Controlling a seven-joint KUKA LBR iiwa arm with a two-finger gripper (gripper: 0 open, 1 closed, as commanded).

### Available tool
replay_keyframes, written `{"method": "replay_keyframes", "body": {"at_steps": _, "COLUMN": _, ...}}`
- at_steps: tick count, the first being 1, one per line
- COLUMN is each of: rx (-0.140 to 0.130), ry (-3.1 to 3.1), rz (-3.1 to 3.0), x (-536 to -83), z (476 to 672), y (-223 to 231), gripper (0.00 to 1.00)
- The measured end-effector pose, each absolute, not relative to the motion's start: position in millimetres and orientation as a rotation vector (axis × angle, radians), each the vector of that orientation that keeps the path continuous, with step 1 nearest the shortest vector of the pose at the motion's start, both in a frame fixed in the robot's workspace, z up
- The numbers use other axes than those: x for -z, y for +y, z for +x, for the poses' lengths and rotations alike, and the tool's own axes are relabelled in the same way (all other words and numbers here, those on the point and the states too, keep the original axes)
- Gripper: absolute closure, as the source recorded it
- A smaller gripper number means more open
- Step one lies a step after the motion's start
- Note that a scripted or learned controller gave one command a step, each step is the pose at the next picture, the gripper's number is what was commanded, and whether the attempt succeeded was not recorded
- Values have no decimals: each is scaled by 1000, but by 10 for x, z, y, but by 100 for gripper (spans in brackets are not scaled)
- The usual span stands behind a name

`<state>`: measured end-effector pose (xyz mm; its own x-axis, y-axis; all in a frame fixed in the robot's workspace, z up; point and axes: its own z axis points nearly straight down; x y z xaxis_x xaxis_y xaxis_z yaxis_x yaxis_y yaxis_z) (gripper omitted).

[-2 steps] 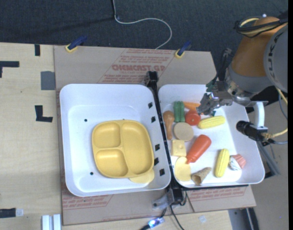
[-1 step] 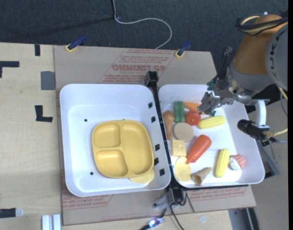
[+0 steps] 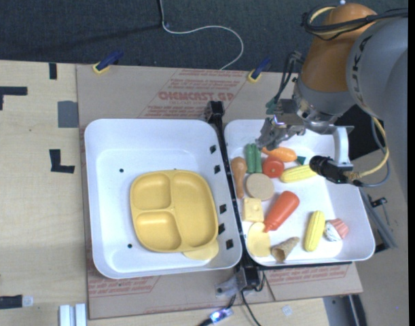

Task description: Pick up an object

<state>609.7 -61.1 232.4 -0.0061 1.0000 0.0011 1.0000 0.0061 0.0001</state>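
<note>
The bench (image 3: pixel 30 182) was pale wood marked with black tape pieces, with dark carpet (image 3: pixel 71 12) beyond at twelve o'clock and a white cable (image 3: pixel 207 31) looping across it. Brown cardboard (image 3: pixel 159 94) carrying red printing too faint for me to read lay beneath two glossy white bins. The left bin (image 3: pixel 102 182) held a smooth yellow divided tray (image 3: pixel 173 209). The right bin (image 3: pixel 356 243) held plastic toy food: an orange carrot (image 3: pixel 282 209), ridged corn cobs (image 3: pixel 314 229), a red tomato (image 3: pixel 272 168). My claw (image 3: pixel 274 133) hung at that bin's eleven o'clock corner; I cannot tell how it was set.
</note>
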Motion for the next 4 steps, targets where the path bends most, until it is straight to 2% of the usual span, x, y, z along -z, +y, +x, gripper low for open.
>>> {"method": "replay_keyframes", "body": {"at_steps": 1, "rx": -1, "ry": -2227, "rz": -2214, "x": -2202, "z": 6297, "y": -197, "gripper": 100}}
{"method": "replay_keyframes", "body": {"at_steps": 2, "rx": -1, "ry": -2223, "rz": -2219, "x": -2252, "z": 6296, "y": -182, "gripper": 100}}
{"method": "replay_keyframes", "body": {"at_steps": 3, "rx": -1, "ry": -2225, "rz": -2218, "x": -2266, "z": 6498, "y": -192, "gripper": 100}}
{"method": "replay_keyframes", "body": {"at_steps": 4, "rx": -4, "ry": -2221, "rz": -2221, "x": -2274, "z": 6293, "y": -204, "gripper": 100}}
